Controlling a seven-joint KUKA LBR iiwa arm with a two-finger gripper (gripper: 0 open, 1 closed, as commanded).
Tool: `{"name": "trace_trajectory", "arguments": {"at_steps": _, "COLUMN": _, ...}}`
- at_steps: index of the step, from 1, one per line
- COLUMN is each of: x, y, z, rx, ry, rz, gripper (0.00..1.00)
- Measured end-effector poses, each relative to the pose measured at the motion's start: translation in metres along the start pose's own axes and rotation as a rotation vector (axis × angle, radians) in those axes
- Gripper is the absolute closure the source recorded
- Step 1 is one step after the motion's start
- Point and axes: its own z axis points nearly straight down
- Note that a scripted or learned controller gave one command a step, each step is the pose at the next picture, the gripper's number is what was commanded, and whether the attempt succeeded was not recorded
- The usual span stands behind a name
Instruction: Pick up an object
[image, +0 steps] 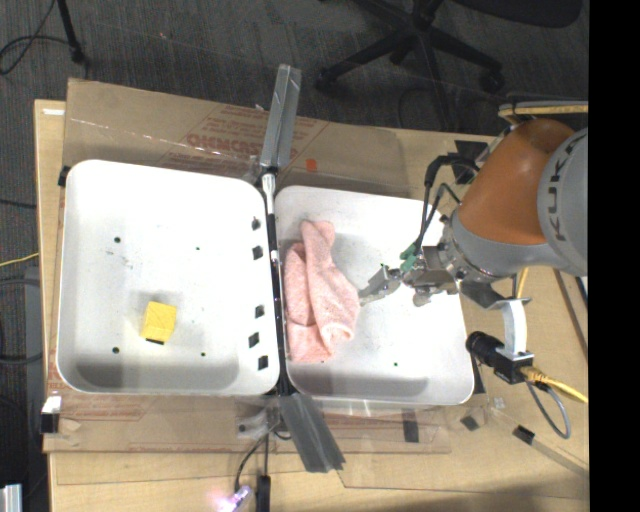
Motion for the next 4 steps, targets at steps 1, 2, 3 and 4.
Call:
{"name": "trace_trajectory", "arguments": {"at_steps": 1, "x": -0.043, "y": 0.054, "z": 0.06, "rx": -0.004, "ry": -0.003, "rz": -0.319, "gripper": 0.0}}
{"name": "trace_trajectory", "arguments": {"at_steps": 2, "x": -0.026, "y": 0.068, "z": 0.134, "rx": -0.005, "ry": -0.002, "rz": -0.587, "gripper": 0.0}}
{"name": "trace_trajectory", "arguments": {"at_steps": 3, "x": 0.022, "y": 0.109, "z": 0.134, "rx": -0.006, "ry": -0.006, "rz": -0.653, "gripper": 0.0}}
{"name": "trace_trajectory", "arguments": {"at_steps": 4, "x": 0.022, "y": 0.109, "z": 0.123, "rx": -0.006, "ry": -0.007, "rz": -0.656, "gripper": 1.0}}
